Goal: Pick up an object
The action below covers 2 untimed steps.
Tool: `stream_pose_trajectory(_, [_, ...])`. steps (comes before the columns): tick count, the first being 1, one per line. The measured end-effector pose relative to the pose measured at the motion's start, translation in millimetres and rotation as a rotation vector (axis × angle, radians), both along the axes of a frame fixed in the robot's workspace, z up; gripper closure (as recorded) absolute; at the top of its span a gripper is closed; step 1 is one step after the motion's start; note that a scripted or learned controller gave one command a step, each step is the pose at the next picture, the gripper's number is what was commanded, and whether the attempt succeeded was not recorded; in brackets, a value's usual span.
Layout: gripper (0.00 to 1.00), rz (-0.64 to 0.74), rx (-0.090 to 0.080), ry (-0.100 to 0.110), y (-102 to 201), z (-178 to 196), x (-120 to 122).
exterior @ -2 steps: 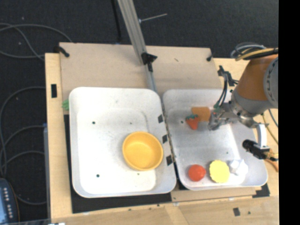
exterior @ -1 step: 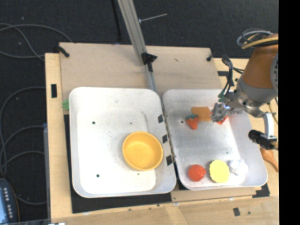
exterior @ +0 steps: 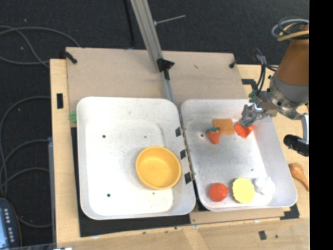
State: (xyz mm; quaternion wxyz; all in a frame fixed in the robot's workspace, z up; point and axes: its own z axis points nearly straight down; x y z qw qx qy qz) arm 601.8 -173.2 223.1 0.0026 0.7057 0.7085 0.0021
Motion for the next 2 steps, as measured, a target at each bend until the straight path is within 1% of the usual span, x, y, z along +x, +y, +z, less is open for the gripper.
stream_pose_trajectory(1, [1.00, 0.001, 0.000, 0.000, -1, 40, 1])
stream_pose_trajectory(2, [1.00, 0.002, 0.000, 0.004, 42, 33, 17])
